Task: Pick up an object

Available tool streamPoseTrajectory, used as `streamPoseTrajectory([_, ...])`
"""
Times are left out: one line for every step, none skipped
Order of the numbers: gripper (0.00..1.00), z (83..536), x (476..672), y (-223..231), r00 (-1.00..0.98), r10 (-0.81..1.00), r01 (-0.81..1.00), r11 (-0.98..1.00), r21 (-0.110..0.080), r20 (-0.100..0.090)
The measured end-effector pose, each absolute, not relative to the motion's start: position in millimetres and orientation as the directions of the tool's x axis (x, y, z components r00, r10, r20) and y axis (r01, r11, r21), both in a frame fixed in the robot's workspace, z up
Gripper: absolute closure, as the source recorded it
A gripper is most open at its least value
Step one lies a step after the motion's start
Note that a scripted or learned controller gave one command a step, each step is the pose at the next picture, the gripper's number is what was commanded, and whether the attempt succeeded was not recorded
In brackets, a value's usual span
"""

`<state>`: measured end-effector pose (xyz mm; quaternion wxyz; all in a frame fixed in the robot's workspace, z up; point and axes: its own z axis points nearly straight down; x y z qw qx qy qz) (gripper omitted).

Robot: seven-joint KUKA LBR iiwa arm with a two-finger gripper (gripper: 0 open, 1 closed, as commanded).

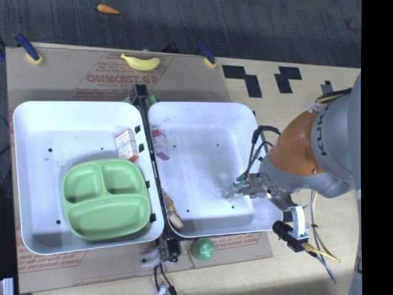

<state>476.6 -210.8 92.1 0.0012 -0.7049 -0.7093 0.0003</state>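
Hand (236,188) is lowered at 4 o'clock in the right bin (202,112); finger state cannot be told. Nothing graspable is seen beneath, so an empty closure is risked.

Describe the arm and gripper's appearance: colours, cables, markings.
The arm is rounded and grey, with lettering on its casing and an orange band above the wrist. Thin black cables loop beside it. The gripper is small, dark and metallic.
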Motion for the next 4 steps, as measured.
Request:
streamPoseTrajectory([1.00,92,476.7,-160,-0.009,1.000,1.000,0.009,-0.003,0.002])
streamPoseTrajectory([1.00,91,476.5,-133,-0.008,1.000,1.000,0.008,-0.004,0.003])
streamPoseTrajectory([1.00,241,477.7,-176,-0.006,1.000,1.000,0.006,0.003,-0.002])
streamPoseTrajectory([1.00,230,478.5,-76,-0.007,1.000,1.000,0.007,-0.001,0.001])
